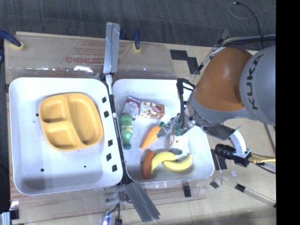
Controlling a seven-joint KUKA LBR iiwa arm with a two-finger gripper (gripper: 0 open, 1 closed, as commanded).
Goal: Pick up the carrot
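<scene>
Left bin (23, 139): yellow divided plate (70, 121). Right bin (204, 165): green bottle (125, 130), snack packet (143, 108), carrot (151, 136) mid-bin, banana (172, 161) against a brown-red fruit (147, 163). Gripper (169, 129) touching the carrot's right end; grip state cannot be told.

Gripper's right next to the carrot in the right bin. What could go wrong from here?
1. The carrot lies tilted with its lower tip by the banana and the reddish-brown item; a closing gripper might nudge those instead.
2. The gripper sits at the carrot's top end, so an off-centre pinch may let it pivot or slip out.
3. The green bottle lies just to the left; a pushed carrot could roll against it.
</scene>
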